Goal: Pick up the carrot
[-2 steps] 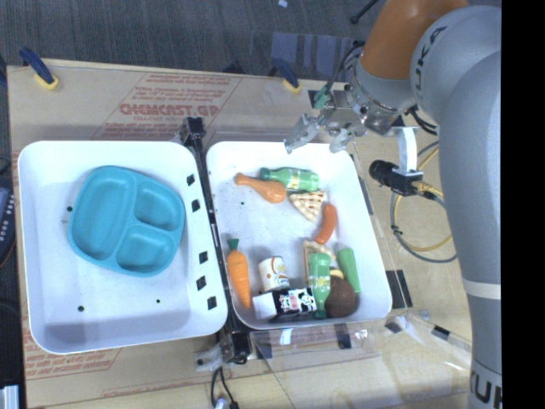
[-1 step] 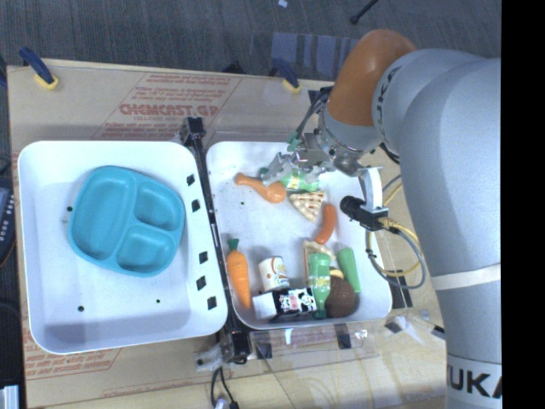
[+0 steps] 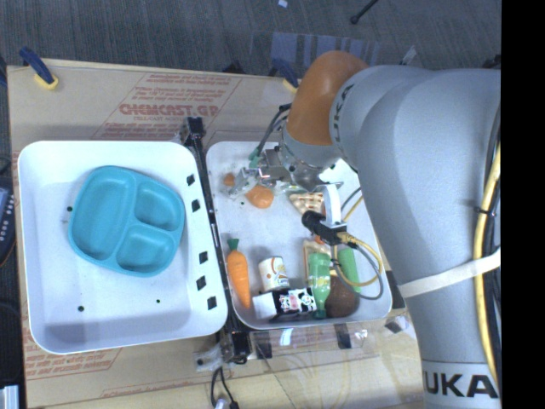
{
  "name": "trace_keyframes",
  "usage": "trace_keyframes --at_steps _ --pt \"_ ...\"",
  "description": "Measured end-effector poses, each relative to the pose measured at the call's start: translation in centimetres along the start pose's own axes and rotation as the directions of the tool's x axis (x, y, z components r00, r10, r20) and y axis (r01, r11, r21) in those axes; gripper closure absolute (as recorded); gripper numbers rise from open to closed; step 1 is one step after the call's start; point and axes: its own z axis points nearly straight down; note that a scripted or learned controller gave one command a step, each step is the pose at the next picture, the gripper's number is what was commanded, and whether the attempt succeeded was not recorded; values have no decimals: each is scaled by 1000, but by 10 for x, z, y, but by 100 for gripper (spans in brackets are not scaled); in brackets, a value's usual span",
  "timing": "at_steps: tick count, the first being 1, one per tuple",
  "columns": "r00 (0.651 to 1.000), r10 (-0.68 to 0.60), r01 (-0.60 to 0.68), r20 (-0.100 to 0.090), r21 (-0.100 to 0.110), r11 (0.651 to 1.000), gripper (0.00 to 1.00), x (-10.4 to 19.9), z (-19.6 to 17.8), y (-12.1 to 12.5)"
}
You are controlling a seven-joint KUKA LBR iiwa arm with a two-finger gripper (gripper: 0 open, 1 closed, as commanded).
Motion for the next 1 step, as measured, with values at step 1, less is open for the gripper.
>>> trace_keyframes --at_steps 1 --pt "1000 -6 6 4 1 1000 100 -2 -13 1"
